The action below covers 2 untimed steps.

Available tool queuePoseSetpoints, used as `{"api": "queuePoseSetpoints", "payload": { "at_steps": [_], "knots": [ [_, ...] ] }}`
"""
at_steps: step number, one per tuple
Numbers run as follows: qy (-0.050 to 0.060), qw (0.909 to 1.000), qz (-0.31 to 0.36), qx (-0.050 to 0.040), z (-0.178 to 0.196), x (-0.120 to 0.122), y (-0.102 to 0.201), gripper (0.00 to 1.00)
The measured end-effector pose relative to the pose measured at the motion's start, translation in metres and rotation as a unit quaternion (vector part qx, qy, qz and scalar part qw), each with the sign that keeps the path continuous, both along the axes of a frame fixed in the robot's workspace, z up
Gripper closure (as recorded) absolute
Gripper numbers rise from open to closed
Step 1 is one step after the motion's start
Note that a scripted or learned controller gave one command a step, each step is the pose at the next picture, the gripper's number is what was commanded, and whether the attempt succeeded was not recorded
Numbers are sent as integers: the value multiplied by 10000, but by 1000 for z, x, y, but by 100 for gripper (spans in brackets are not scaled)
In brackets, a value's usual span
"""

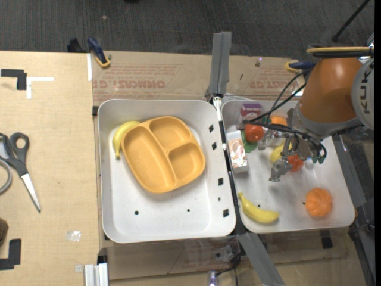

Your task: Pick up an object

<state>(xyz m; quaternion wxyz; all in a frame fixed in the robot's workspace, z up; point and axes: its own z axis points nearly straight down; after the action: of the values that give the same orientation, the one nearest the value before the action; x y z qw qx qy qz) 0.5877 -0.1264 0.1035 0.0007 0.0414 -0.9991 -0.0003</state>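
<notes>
Camera view: claw (278, 173) hangs in the right bin (342, 219); whether it is apart or together, I cannot tell. Banana (258, 211) looks light and soft; grip mid-body.

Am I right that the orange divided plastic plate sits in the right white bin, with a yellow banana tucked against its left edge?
Not quite: the camera view shows the orange divided plastic plate in the left white bin, not the right one. The yellow banana does lie against its left edge.

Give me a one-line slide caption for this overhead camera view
Robot gripper lowered into the right bin among fruit, near an orange and banana; yellow plate in left bin.
</notes>
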Motion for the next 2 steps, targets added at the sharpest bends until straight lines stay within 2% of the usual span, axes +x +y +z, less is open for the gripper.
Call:
{"api": "queuePoseSetpoints", "payload": {
  "at_steps": [1, 2],
  "knots": [
    [-2, 9987, -518, 4, -14, 0, 8, 0],
    [130, 9941, -1081, -16, -14, 28, 20, 0]
  ]
}}
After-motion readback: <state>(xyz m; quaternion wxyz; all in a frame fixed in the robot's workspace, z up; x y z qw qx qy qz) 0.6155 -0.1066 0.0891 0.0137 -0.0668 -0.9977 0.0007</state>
